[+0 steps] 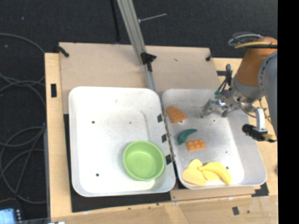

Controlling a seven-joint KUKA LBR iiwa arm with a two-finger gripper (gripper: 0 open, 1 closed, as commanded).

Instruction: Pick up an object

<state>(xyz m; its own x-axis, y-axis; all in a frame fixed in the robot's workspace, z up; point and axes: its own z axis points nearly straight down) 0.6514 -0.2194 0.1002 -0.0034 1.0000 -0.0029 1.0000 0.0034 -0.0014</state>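
The gripper (212, 107) hangs over the upper part of the right bin (236, 169), its 2 fingers parted with nothing between them, above bare bin floor. The nearest candidate is the orange waffle piece (175, 115), well to its left; below that lie a teal curved piece (186, 135), a smaller orange block (195, 145) and a yellow banana bunch (206, 172). The green bowl (143, 160) sits in the left bin (88, 106). The risk, as I judge it: descending here closes on nothing, and the flat, low pieces may slip from the fingers or get pushed against the bin wall
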